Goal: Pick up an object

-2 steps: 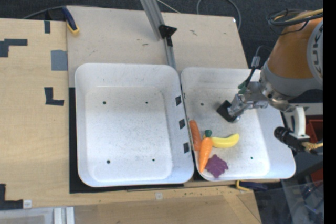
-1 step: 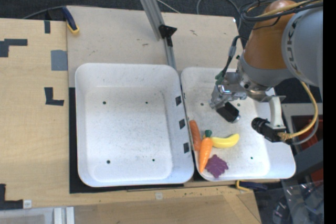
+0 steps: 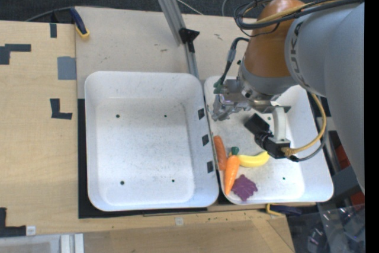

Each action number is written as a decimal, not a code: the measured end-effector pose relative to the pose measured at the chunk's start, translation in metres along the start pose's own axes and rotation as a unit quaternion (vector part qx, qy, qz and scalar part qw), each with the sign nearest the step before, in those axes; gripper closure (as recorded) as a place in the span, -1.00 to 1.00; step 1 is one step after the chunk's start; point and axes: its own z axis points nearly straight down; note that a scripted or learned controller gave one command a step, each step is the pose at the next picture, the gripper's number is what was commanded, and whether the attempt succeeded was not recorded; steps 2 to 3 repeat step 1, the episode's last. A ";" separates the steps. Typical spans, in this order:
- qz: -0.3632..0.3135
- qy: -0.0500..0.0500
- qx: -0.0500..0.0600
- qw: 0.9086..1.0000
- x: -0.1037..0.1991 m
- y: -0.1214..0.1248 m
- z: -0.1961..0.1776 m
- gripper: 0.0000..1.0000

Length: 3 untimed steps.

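1. Two white bins sit side by side on the worktop (image 3: 136, 38); the left bin (image 3: 100, 145) is the larger in view, the right bin (image 3: 308, 183) is partly covered by the arm.
2. The arm (image 3: 320, 38), grey with an orange band, reaches in from the right and bends down over the upper half of the right bin.
3. A metal rail (image 3: 169, 6) slants down from the top edge and ends near the gap between the bins.
4. The hand (image 3: 222, 106) hangs low over the upper left corner of the right bin, just beside the wall shared with the left bin. Whether it is apart or together cannot be told, as its tip is a small grey blur, and nothing can be seen between its parts.
5. A black fitting with a yellow cable (image 3: 317, 136) hangs beside the hand, over the middle of the right bin.
6. The objects lie in the lower left part of the right bin, below the hand and apart from it: a thin orange stick (image 3: 219, 151) along the left wall, a carrot (image 3: 231, 170) touching it on the right, a banana (image 3: 254, 159) just right of the carrot's green top, and a purple lump (image 3: 243, 187) at the carrot's tip.
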 end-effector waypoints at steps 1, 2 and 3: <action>0.000 0.000 -0.001 1.000 0.051 0.021 0.000 1.00; 0.000 0.000 -0.001 1.000 0.051 0.021 0.000 1.00; 0.000 0.000 -0.001 1.000 0.051 0.021 0.000 1.00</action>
